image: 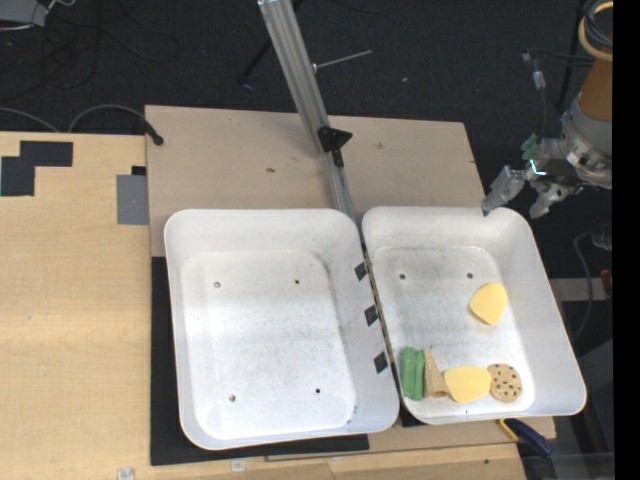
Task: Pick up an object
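A fixed camera looks down at a slant on two shallow white bins set side by side on a bench. The left bin sits in the lower middle of the frame, and the right bin holds every candidate object. Clustered tightly against its lower rim are a green block, a tan cracker-like piece, a yellow rounded piece and a chocolate chip cookie, each touching or just beside its neighbour. A second yellow rounded piece lies alone, higher and toward the right wall. The gripper hangs at the right of the frame, just outside the upper right corner of the right bin and well apart from all the objects. Its two fingers are spread apart in a released pose, with nothing between them and nothing touched. The main risk, as a judgement, lies in the crowded lower group: a descent there could land on two pieces at once, push them against the rim, or close on nothing. The flat cookie and thin yellow shapes also look hard to pinch, since they sit low on the bin floor. The lone yellow piece appears the safer target, though it is close to the wall, which could block one finger.
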Tool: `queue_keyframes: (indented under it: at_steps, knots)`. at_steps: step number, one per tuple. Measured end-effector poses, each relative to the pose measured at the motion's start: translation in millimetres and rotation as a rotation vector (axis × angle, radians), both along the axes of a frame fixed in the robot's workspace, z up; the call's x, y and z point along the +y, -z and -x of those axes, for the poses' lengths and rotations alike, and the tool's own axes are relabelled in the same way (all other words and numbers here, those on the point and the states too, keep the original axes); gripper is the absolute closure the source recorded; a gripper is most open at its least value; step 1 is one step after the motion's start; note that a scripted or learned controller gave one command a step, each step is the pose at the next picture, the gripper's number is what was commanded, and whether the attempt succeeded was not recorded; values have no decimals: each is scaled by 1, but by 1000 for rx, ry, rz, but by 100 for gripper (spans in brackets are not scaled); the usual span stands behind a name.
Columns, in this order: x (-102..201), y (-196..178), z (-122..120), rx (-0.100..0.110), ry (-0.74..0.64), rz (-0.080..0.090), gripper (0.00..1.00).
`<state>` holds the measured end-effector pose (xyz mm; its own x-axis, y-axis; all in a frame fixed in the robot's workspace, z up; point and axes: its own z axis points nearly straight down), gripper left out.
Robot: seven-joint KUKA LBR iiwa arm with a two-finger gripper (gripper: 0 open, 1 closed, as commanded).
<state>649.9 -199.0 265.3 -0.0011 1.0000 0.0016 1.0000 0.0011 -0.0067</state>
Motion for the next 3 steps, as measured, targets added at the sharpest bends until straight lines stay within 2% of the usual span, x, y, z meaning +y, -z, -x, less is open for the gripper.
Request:
queue_keyframes:
  at_steps: [1, 3]
  knots:
    - [0, -3, -1, -4, -3, 2, 0]
    - [4, 122, -1, 1, 1, 0, 0]
